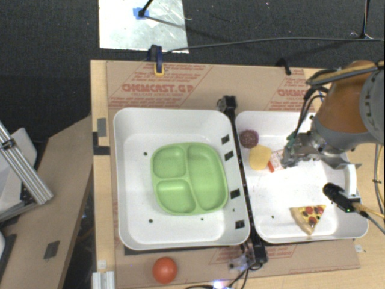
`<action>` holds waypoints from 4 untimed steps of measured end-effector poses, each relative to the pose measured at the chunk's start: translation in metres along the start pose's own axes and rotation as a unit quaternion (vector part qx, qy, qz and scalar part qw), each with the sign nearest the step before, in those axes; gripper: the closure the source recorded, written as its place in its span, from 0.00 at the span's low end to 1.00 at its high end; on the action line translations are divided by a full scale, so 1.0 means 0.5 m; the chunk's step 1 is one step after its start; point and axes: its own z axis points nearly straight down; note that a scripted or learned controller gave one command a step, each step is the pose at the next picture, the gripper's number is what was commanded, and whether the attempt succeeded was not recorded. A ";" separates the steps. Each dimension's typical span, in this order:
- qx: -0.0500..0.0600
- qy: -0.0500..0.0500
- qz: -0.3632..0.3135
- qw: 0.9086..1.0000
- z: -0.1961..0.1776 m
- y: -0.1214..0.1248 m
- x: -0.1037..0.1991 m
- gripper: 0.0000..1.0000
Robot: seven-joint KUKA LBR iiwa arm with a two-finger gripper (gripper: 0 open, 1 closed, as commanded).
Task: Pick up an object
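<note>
Two shallow white bins sit side by side on a brown board. The left bin (129, 179) contains a green divided plate (188, 177) with three compartments, lying flat near the bin centre. The right bin (283, 230) contains four items and the working end of the arm.

Right bin contents:
- A dark purple round object (249, 138), possibly a toy fruit, lies at the far left of the bin.
- A yellow rounded object (260, 157) lies just near of the purple one and appears to touch it.
- A small red-and-white item (275, 161) lies just right of the yellow object, directly beside the gripper tip.
- A toy pizza slice (307, 215) lies in the near part of the bin, well apart from the other three.

The arm (346, 104) enters from the right, its orange band above the wrist. The gripper (287, 159) is lowered into the right bin, with its tip just beside the red-and-white item and near the yellow object. Finger position is obscured by the gripper body; whether the gripper is open, closed or grasping anything cannot be determined.

An orange-red ball (165, 269) rests on the board outside the bins, near of the left bin.
</note>
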 end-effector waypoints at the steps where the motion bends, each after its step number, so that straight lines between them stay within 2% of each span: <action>1: -0.001 0.000 -0.003 1.000 -0.100 -0.003 0.019 1.00; 2: -0.001 0.000 -0.003 1.000 -0.225 0.006 0.017 1.00; 4: 0.001 0.001 -0.005 1.000 -0.203 -0.006 0.224 1.00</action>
